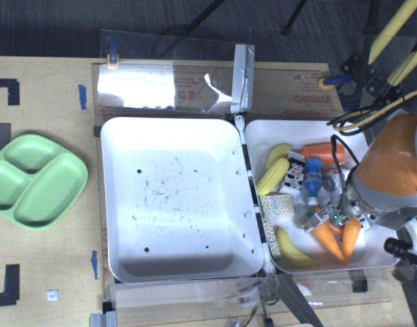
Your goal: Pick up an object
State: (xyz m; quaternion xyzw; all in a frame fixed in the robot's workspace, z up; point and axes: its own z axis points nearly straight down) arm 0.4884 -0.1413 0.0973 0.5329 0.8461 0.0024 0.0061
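The arm hangs low over the right bin [372, 268], its gripper [333, 210] down among the toy food; whether it grips anything I cannot tell. Two carrots [334, 238] lie just below it, a banana [290, 248] further to its left, corn [273, 176] up and left, a blue bottle [313, 177] just above. Nothing looks lifted, so the pick seems still undone.

You're looking at a chunky rounded arm [392, 162], bright orange on top with a grey ring below it, a dark bit at the bottom right, and thin black cables looping over its far side.
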